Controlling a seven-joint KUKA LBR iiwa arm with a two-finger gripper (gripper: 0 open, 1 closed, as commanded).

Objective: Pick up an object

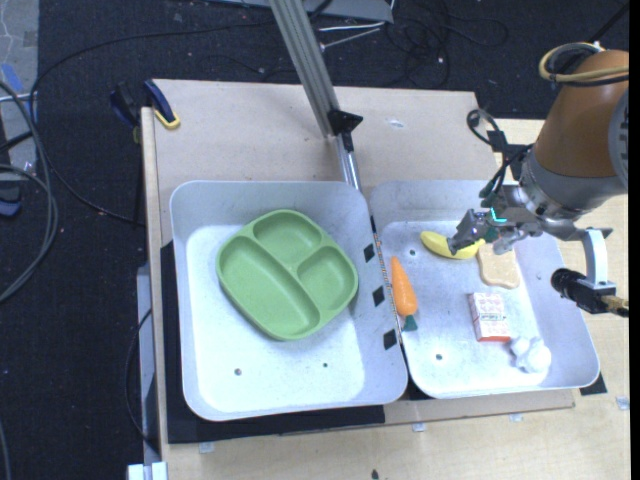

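Two white bins sit side by side on the bench. Over the right bin (570, 353), the gripper (472, 232) hangs at the banana (449, 245), toward twelve o'clock; its opening cannot be made out.

The arm (585, 118) has a broad orange band above a grey wrist (rounded, glossy), black cables looping beside it, and a dark gripper (478, 230) with a small teal light.
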